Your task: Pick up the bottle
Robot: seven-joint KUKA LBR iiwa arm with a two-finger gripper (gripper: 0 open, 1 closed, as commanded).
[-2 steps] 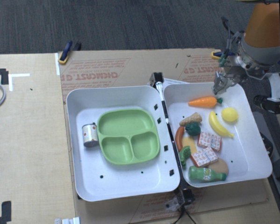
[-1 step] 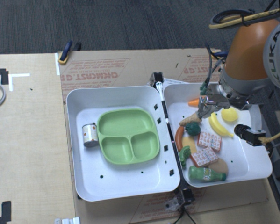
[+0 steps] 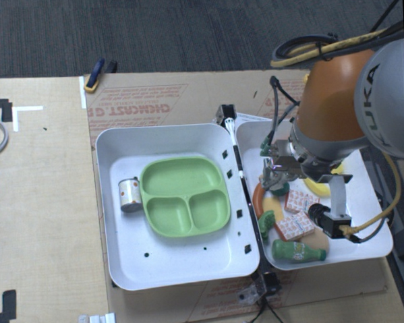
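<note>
On your far left, the tabletop is bare wood with a few black tape marks. Next comes the left bin, which holds a green divided tray lying flat, and a small can on its side just beside the tray's left edge, touching or nearly touching it.

Move right across the divider and you reach the right bin, which is crowded. The green bottle lies on its side near the bin's front edge, its cap end pointing right. Just above it you see a red and white patterned box, a small green item to its left, and a bit of something yellow further back.

The tool hangs over the rear left part of that bin, under the arm's orange band, well apart from the bottle. Its tips blur into the clutter below, so you cannot tell how wide it stands or whether it touches anything.
</note>
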